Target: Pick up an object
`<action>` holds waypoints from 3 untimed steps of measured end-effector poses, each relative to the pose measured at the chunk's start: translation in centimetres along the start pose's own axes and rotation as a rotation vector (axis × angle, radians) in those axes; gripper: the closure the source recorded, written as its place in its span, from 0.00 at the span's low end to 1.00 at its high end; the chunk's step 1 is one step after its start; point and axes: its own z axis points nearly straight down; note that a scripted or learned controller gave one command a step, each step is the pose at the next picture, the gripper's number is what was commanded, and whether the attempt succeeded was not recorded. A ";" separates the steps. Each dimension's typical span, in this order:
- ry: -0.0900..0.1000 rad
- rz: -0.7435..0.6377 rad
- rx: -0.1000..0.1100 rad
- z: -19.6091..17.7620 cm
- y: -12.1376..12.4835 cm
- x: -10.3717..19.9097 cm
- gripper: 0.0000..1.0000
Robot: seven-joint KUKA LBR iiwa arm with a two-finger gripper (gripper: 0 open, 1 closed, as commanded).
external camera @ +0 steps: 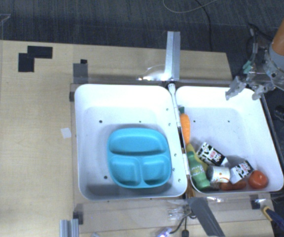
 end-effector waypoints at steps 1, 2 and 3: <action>0.001 0.306 0.003 10.4 4.3 5.4 0.00; 0.000 0.450 0.000 8.0 4.6 -1.9 0.00; -0.001 0.439 -0.006 6.8 4.8 -1.6 1.00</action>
